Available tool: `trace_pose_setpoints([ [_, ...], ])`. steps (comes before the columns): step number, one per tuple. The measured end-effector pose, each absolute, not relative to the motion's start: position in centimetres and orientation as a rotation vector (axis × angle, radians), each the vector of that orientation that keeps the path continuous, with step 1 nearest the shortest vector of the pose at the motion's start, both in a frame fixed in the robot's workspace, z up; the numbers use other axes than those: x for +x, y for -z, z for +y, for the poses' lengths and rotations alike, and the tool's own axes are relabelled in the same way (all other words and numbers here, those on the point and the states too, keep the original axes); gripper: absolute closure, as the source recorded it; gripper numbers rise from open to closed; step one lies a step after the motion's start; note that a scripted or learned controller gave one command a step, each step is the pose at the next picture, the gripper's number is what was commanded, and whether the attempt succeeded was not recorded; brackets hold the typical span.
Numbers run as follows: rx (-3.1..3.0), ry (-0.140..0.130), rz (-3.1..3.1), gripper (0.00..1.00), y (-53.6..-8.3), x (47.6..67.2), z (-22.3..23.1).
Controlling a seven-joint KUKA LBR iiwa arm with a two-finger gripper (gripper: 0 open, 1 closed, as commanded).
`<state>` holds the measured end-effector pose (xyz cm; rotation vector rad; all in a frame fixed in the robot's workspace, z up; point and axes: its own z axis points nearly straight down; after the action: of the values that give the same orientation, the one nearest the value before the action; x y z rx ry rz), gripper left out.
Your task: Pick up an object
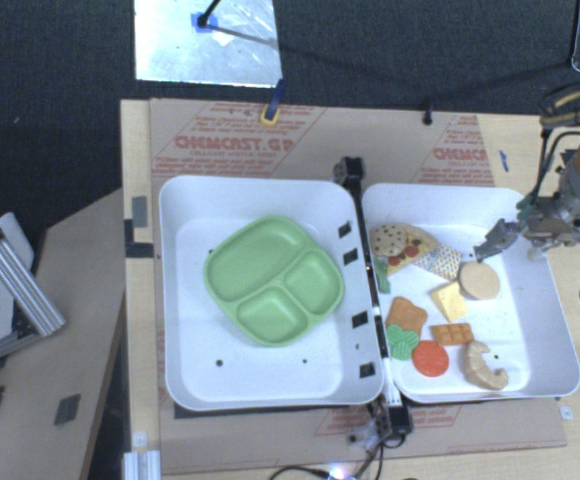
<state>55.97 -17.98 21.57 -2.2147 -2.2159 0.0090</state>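
Note:
The right bin [560, 353] holds several toy foods: a pizza slice [400, 243], a pale speckled wedge [445, 262], a round tan disc [479, 282], a yellow cheese block [450, 301], a brown toast piece [406, 314], a green leafy piece [402, 341], an orange waffle square [451, 333], a red tomato slice [431, 359] and a croissant [484, 366]. My gripper [515, 245] hangs over the bin's upper right part, just above and right of the tan disc. It is open, with nothing between its fingers [495, 238].
In the left bin [185, 368] lies a green three-compartment plate [273, 280]. A black divider with clips [362, 268] runs between the bins. A shiny sheet [205, 28] lies beyond the bench. The bins rest on cardboard [230, 138].

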Motion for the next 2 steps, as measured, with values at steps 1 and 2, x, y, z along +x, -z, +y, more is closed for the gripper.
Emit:
trace_pose_setpoints([
  [1,-2.219,0.001,-2.226,0.00,-22.2,56.3,-17.9],
  [2,-2.218,-0.002,-2.222,0.00,-16.0,56.7,-17.8],
])
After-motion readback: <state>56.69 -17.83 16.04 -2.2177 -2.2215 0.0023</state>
